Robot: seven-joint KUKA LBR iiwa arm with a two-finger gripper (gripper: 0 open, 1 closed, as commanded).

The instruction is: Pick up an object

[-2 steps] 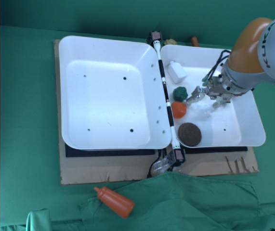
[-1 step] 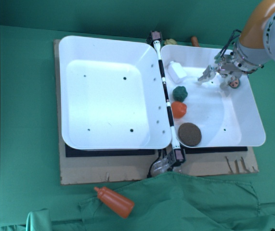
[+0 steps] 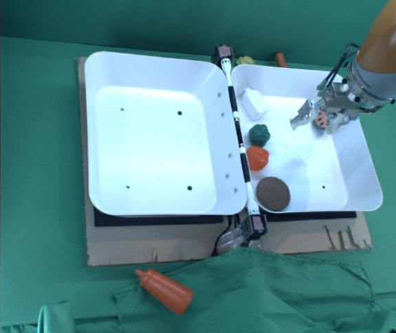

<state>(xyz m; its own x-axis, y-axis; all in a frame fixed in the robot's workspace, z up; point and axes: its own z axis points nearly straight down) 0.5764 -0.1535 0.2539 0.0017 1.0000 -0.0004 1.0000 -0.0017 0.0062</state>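
My gripper [image 3: 320, 118] is clamped on a small orange object [image 3: 321, 120]; it looks light and rigid, held across its middle.

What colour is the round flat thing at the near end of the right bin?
Dark brown: the disc lies in the right bin, seen clearly in the overhead camera view.

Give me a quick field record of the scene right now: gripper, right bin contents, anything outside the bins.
gripper: over the right bin's far right part, a small orange piece at its fingers
right bin: white block, dark green item, orange-red item, brown disc
left bin: white floor with small dark dots
outside bins: orange bottle lying on green cloth in front
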